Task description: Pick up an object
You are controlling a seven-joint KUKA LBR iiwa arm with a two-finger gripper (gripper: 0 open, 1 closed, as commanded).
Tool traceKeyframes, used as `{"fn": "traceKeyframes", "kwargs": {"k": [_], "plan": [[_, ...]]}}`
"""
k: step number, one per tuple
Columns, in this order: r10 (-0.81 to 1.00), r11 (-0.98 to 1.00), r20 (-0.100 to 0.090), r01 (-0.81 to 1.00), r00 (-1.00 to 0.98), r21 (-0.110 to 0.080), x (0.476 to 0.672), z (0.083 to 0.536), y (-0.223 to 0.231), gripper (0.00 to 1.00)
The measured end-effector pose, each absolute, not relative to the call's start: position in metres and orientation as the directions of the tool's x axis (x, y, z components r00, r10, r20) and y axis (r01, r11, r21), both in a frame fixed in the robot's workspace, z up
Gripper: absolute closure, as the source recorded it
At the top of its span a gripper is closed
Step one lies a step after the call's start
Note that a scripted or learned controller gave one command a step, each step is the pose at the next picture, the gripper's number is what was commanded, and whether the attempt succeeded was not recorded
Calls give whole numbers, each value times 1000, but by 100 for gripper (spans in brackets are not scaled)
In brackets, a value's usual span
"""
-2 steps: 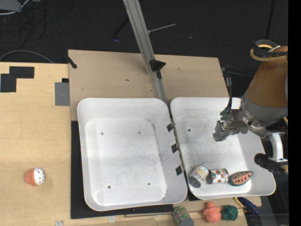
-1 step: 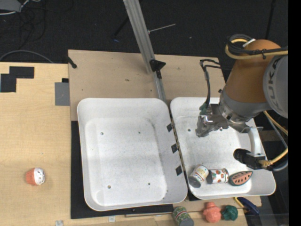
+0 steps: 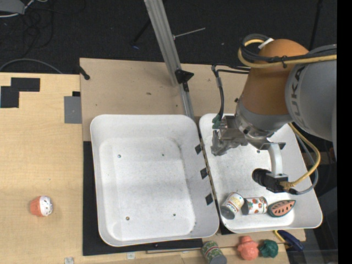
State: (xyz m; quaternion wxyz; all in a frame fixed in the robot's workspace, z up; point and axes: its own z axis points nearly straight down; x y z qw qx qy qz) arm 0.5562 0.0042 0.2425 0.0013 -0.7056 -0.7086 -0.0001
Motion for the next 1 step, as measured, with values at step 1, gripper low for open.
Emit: {"fn": "traceKeyframes", "kwargs": {"k": [1], "plan": [[1000,5,1,1000,-5,-2,581,233,60,100]]}}
